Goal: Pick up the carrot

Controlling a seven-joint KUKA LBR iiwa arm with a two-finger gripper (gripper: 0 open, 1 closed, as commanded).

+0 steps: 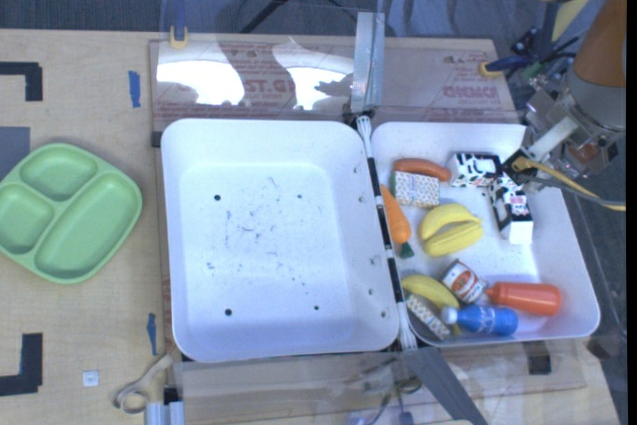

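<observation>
The carrot (396, 218) is orange with a green stub at its near end. It lies along the left wall of the right bin (575, 259), pointing front to back. My gripper (512, 178) hangs over the back right part of that bin, beside a black-and-white box (476, 166) and above a small white-and-black carton (519, 217). It is well to the right of the carrot, with a yellow banana bunch (451, 227) lying between them. Nothing shows in its grasp.
The right bin also holds an orange sausage (421, 169), a pale box (416, 188), a small can (462, 281), a single banana (428, 291), an orange bottle (525, 295) and a blue bottle (485, 319). The left bin (269, 234) adjoins it. A green divided plate (65, 211) sits far left.
</observation>
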